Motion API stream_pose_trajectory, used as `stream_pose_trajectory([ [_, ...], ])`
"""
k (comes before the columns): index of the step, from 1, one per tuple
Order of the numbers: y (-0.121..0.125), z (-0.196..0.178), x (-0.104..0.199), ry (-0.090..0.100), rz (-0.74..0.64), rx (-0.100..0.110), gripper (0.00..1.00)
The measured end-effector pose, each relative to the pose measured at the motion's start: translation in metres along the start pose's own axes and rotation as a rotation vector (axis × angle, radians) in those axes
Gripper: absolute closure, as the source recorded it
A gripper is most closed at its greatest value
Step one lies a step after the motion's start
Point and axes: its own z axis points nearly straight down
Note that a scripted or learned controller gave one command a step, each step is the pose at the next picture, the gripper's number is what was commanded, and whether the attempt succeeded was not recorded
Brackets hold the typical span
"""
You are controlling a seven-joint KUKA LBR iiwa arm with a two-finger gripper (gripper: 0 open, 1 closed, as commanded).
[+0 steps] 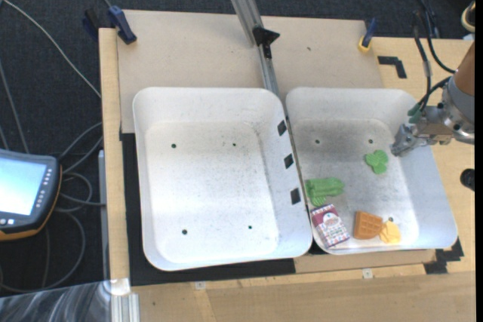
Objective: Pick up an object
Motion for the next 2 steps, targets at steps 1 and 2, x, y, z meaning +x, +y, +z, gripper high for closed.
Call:
stream_pose_trajectory([
  [1, 0.002, -0.039, 0.000, 0.000, 0.000, 0.000, 1.00],
  [2, -0.001, -0.046, 0.059, 0.005, -0.006, 0.006, 1.00],
])
